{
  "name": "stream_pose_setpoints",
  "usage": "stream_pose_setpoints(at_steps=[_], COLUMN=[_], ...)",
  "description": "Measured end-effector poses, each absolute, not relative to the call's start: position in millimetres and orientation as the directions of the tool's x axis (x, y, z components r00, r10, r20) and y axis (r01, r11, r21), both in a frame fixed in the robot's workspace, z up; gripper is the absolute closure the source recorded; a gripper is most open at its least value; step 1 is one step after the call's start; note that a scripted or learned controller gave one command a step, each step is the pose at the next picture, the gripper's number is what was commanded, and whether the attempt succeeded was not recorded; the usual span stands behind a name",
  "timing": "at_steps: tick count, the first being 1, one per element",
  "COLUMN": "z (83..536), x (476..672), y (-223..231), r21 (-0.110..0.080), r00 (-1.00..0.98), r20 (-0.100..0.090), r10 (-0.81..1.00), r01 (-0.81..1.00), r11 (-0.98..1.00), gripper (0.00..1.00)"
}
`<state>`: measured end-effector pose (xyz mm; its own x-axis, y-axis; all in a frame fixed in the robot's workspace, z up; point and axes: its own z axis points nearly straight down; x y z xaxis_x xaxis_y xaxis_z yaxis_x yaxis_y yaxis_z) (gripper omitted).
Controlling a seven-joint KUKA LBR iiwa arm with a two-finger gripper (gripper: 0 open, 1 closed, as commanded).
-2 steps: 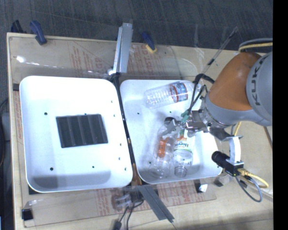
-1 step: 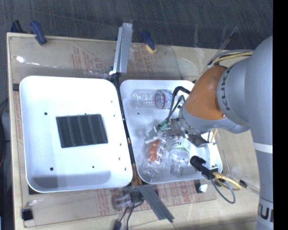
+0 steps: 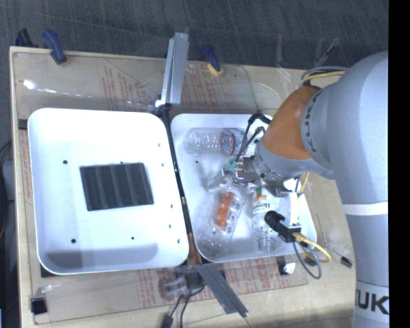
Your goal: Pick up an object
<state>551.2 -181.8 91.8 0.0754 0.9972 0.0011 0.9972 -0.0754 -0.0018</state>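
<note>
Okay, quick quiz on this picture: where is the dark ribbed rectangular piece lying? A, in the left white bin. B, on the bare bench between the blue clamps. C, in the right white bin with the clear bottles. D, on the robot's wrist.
A: the dark ribbed piece lies flat on the floor of the left bin, while the clear bottles are in the right bin.

Smooth glossy white plastic bins (image 3: 48, 183), clear shiny plastic bottles (image 3: 208, 141) beside the gripper (image 3: 240, 171), matt dark ribbed panel (image 3: 116, 186) well left, pale wooden bench (image 3: 89, 70)
</note>
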Motion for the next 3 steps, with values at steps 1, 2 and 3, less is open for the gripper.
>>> stream_pose_setpoints(at_steps=[1,2,3], z=[128,97,108], x=[502.5,512.4,513.1], y=[-175,-156,-156], r21=[-0.001,0.009,0.009], r00=[0.095,0.069,0.066], r20=[0.001,-0.002,-0.002], r10=[0.995,0.998,0.998], r01=[0.995,0.998,0.998], r11=[-0.095,-0.069,-0.066], gripper=[0.0,0.0,1.0])
